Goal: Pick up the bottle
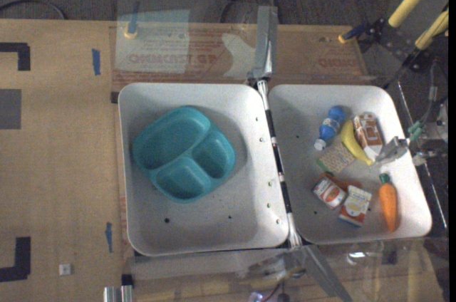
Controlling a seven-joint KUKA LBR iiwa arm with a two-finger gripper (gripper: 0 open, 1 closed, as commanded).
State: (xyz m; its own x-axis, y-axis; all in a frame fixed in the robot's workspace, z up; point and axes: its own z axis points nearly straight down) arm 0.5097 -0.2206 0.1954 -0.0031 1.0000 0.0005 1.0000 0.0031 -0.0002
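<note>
Two white bins sit on brown cardboard; the right bin (303,222) holds a blue bottle (329,125) beside a banana (352,143). At its right rim the gripper (394,149) touches nothing; whether it is spread, I cannot tell.

No text could be read with certainty. Reddish mirrored lettering was noted on the cardboard sheet (167,55) just behind the left bin (142,222), illegible. Small cartons (356,204) in the right bin (299,222) bore printed labels, too small to read.

Even, soft overhead light, faint shadows, slightly blurry, with glare on clear sheeting (160,44).
</note>
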